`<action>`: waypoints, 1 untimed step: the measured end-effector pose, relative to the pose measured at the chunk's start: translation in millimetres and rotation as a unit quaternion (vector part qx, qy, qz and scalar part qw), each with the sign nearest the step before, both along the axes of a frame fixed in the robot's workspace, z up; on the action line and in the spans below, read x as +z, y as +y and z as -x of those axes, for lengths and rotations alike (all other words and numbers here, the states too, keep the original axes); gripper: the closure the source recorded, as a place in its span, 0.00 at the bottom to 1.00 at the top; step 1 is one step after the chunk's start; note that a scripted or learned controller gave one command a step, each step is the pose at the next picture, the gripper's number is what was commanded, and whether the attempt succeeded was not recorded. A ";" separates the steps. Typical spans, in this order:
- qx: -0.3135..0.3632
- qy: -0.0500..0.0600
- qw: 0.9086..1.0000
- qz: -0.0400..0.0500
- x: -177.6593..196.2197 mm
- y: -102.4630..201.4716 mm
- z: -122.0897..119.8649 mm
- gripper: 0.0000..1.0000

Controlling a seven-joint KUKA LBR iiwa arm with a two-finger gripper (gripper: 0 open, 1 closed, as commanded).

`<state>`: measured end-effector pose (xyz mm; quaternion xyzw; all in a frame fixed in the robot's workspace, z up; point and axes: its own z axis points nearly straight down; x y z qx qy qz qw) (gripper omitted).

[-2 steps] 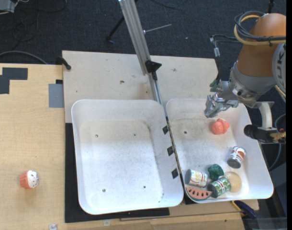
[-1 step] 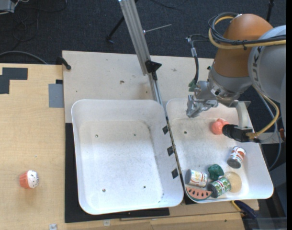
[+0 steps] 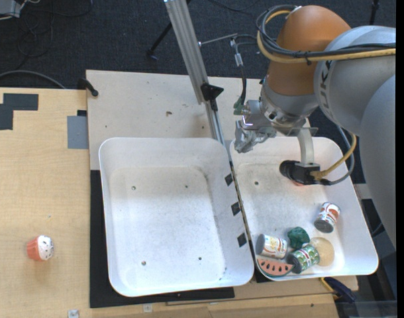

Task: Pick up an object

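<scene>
Toys cluster in the right bin's (image 3: 361,260) near corner: watermelon slice (image 3: 273,267), cans (image 3: 275,245), green piece (image 3: 297,236). One can (image 3: 328,216) stands apart, easiest to reach. Gripper (image 3: 245,141) hangs over the far edge, holding nothing visible; finger state cannot be determined.

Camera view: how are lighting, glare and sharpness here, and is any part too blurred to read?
Camera view: even, soft light; the left bin reads bright white with little glare. The gripper is smeared, its fingers unreadable. Toys at the right bin near corner, such as the watermelon slice, are soft but recognisable.
</scene>
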<state>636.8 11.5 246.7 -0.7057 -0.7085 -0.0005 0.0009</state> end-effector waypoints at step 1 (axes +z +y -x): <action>0.000 0.001 1.000 0.000 -14.0 56.5 -22.1 1.00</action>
